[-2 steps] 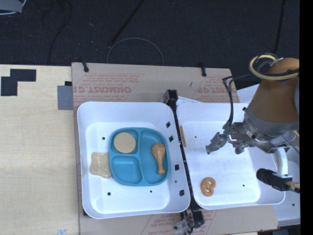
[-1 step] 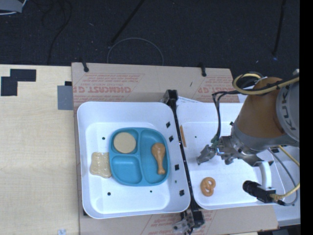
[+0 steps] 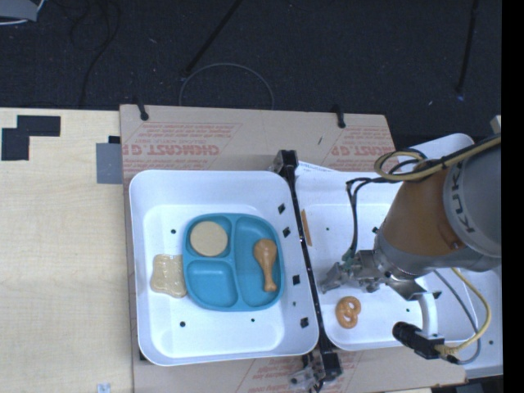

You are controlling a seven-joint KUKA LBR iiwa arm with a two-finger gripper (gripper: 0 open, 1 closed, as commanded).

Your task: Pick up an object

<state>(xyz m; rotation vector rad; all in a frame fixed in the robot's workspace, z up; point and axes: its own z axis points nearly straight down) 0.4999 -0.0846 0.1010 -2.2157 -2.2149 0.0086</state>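
Note:
A small tan pretzel (image 3: 348, 311) lies near the front of the right bin (image 3: 327, 219). My gripper (image 3: 350, 277) hangs over that bin, just behind the pretzel in the view and apart from it, below the grey and orange arm (image 3: 426, 223). In the left bin (image 3: 155, 195) a blue divided tray (image 3: 214, 289) carries a round tan disc (image 3: 207, 237) and a toy drumstick (image 3: 266, 262). A pale slice of toast (image 3: 168, 275) rests against the tray's left edge.
A black divider bar (image 3: 296, 244) runs between the two bins. Cables (image 3: 458, 301) and a black fitting (image 3: 417, 340) trail from the arm over the right bin's front right. Cardboard lies under both bins.

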